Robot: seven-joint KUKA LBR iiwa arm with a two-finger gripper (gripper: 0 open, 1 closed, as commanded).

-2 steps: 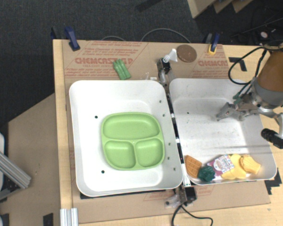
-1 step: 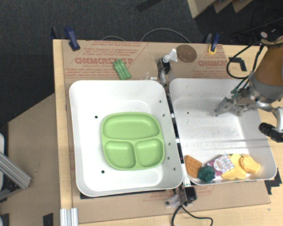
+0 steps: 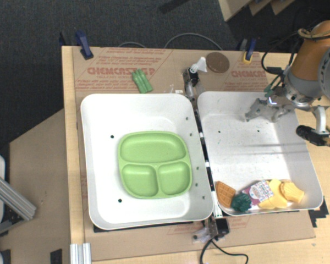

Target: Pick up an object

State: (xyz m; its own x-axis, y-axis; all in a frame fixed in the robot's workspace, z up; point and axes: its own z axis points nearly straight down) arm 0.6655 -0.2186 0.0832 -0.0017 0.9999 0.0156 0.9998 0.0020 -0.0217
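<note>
one camera sits fixed high above the bench [image 3: 126, 59], tilted down at a slant and far enough back to take in both white bins whole. the left bin [image 3: 99, 147] lies toward nine o'clock, the right bin [image 3: 253, 147] toward three, where the arm [image 3: 311, 65] reaches in.

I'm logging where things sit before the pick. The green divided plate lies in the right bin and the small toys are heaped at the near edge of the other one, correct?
Not quite: the camera view shows the green divided plate in the left bin, not the right. The small toys are heaped at the near edge of the other one, the right bin, as you said.
</note>
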